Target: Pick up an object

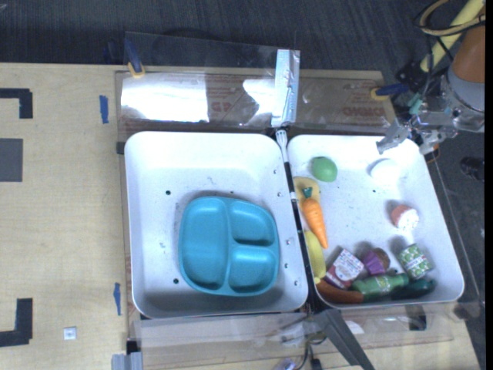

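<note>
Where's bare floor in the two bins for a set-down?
Left bin: a bare band all round the blue tray, widest along the far edge. Right bin: bare middle, bordered by the green ball, the carrot and the red-and-white toy. Crowded: near edge, where the packets and the bottle pile up.

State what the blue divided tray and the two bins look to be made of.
Blue tray: likely moulded plastic, smooth with a soft sheen and rounded compartments. Left bin and right bin: probably white plastic, semi-matte, with rounded corners and faint speckling.
</note>
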`<state>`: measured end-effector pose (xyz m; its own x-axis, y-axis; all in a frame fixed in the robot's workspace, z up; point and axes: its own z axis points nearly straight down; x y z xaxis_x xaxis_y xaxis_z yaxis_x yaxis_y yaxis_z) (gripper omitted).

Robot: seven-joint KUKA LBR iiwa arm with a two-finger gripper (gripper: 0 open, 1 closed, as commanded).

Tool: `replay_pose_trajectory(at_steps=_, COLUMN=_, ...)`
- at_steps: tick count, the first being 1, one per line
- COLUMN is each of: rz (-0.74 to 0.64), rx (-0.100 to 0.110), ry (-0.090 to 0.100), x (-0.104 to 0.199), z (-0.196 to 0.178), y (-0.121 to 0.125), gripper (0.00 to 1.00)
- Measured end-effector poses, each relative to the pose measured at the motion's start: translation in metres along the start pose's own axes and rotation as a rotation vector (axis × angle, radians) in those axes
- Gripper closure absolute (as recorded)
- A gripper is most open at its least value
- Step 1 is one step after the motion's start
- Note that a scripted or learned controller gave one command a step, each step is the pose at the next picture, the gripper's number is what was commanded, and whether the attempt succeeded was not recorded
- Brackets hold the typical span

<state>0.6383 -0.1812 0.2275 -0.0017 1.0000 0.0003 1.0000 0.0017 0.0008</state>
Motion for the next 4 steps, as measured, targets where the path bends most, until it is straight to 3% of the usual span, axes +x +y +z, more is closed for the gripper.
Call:
replay_pose_trajectory(at_steps=1, rz=-0.018, rx=-0.001, ry=-0.001, x=0.006, z=-0.022, y=-0.062, gripper=0.00)
replay_pose_trajectory(at_steps=2, rz=-0.009, rx=0.009, ry=0.015, x=-0.032, z=0.126, y=-0.084, gripper=0.00)
replay_pose_trajectory(at_steps=3, rz=0.230, rx=-0.004, ry=0.001, x=-0.008, z=0.141, y=-0.086, gripper=0.00)
replay_pose_trajectory(at_steps=4, rz=0.305, rx=-0.003, ry=0.000, x=-0.004, z=0.141, y=-0.044, gripper=0.00)
